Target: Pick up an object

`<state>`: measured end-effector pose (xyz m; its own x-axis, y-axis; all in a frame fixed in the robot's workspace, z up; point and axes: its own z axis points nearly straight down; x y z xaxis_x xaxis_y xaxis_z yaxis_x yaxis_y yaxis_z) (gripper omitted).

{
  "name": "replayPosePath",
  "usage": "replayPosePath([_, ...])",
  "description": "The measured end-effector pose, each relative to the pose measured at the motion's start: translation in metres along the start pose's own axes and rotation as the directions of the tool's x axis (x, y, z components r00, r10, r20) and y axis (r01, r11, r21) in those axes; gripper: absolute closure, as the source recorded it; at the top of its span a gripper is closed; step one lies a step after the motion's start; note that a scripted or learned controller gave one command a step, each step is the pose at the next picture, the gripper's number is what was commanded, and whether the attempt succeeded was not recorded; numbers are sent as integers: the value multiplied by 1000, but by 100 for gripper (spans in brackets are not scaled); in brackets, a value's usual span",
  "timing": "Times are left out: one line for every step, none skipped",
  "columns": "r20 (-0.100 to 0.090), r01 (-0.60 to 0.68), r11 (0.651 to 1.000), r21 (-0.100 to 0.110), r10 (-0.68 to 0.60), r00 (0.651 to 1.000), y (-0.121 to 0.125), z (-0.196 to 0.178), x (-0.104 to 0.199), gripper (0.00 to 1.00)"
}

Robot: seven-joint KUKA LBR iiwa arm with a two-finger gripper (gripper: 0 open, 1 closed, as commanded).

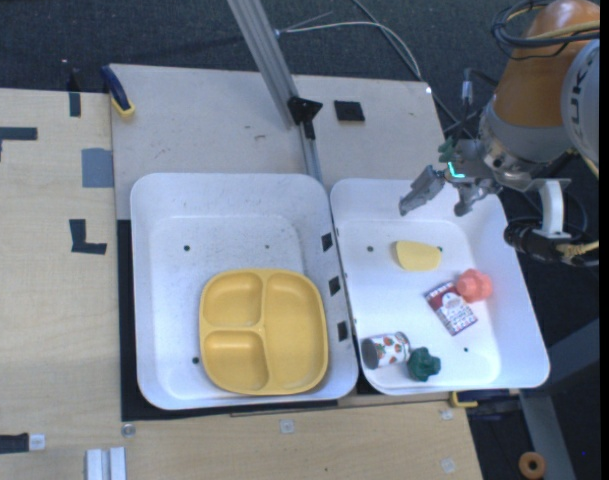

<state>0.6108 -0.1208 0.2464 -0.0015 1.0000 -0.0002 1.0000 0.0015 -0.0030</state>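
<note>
Two white bins (154,268), one yellow divided tray (264,330), five small objects (417,256) (all in the right bin)

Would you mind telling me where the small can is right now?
The small can lies on its side near the front edge of the right bin, touching the green object and below the red packet.

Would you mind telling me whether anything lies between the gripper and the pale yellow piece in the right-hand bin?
Nothing visible does: the open gripper hangs above the right bin's far end, with bare floor between it and the yellow piece.
</note>
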Motion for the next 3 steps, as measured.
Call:
replayPosePath([0, 0, 1000, -2, 0, 1000, 0, -1, 0, 0])
replayPosePath([1, -1, 1000, 0, 1, 1000, 4, 44, -5, 0])
replayPosePath([1, 0, 1000, 1, 0, 1000, 6, 89, 2, 0])
